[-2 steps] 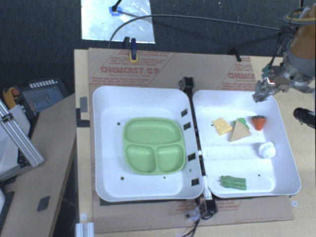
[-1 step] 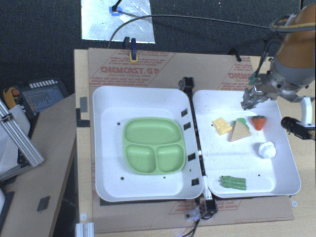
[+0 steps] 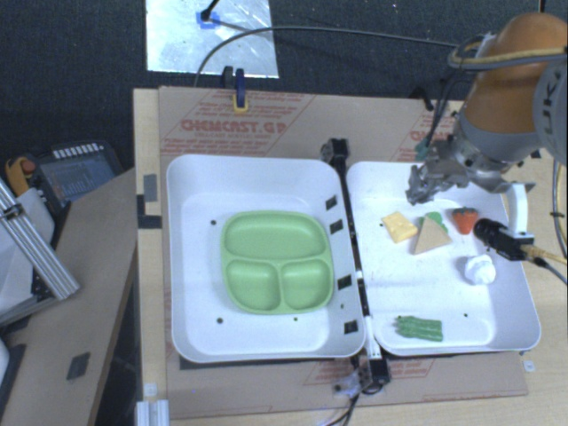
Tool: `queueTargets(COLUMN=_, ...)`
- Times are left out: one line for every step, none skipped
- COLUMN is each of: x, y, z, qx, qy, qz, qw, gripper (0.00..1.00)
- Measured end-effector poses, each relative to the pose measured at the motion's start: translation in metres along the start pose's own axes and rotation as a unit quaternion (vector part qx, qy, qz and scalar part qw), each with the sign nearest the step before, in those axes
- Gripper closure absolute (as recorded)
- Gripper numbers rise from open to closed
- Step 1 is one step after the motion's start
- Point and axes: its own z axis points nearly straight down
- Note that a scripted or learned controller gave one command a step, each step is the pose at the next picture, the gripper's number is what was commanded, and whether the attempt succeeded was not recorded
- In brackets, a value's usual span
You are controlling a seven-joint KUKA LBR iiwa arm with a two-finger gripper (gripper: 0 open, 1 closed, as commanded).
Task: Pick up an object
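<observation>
- Pieces for picking: six small loose things, all in the right bin (image 3: 448, 298), at the right of the frame.
- One yellow wedge (image 3: 399, 227), cheese-like, pale and blocky, in the upper middle of that bin.
- One tan wedge (image 3: 431, 237), triangular and flat-faced, just right of the yellow wedge and close to touching it.
- One small green piece (image 3: 432, 217), bright, at the tan wedge's upper tip. Its shape is too small to make out.
- One orange-red piece (image 3: 465, 220), rounded, right of the green piece.
- One white piece (image 3: 480, 271), small and roundish, toward the bin's right side, below the orange-red piece.
- One green bundle (image 3: 419, 328), long and ribbed like a cluster of beans, alone near the bin's lower edge, well apart from the rest.
- One gripper (image 3: 422, 190), dark grey, over the upper part of the right bin, above and slightly right of the yellow wedge. Nothing is visibly held in it. Whether it is parted or closed cannot be told from this angle.
- Two white bins side by side. The left bin (image 3: 191, 180) holds one green plate (image 3: 275, 260) with three compartments, lying flat near its middle.
</observation>
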Motion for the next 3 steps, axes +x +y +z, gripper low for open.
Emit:
queueTargets(x=0.052, y=-0.016, z=-0.001, qx=0.0, qy=0.0, qz=-0.001, qw=1.0, gripper=1.0)
queueTargets(x=0.095, y=-0.032, z=0.009, qx=0.001, qy=0.0, qz=0.0, qw=1.0, gripper=1.0)
queueTargets(x=0.133, y=-0.068, z=0.023, qx=0.002, qy=0.0, qz=0.0, qw=1.0, gripper=1.0)
